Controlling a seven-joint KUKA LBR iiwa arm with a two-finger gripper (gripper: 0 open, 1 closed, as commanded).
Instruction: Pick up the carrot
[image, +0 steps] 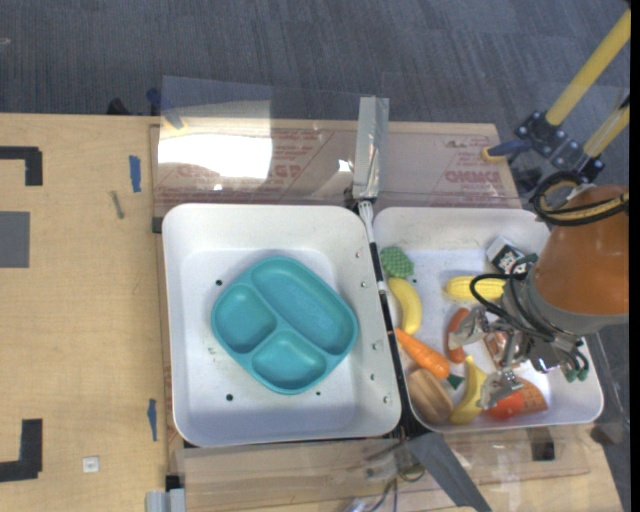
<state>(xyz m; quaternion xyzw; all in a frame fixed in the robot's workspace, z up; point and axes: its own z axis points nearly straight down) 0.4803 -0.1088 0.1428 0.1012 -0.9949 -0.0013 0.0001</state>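
Camera view: the arm (590, 265) hangs over the right bin (590, 405), and the gripper (510, 362) sits low among the toy food near that bin's front right corner. Whether it is released or clenched, I cannot tell; the wrist and cables hide that. The carrot (423, 352) lies well to the left, against the bin's left wall, slanting toward the front edge, orange with its tip toward the divider. So the gripper is not over the target.

Trouble looks likely. A banana (406, 303) lies just beside the carrot's upper end, a tan round piece (430, 396) touches its lower end, and a second banana (468, 390) curves close by. A descent here could close on a neighbour, or nudge the carrot against the wall where a finger has no room. Under the gripper sits a red-orange item (520, 400), close in colour to the carrot: an easy wrong pick. The left bin (190, 320) holds a teal tray (285, 322), well apart from all this.
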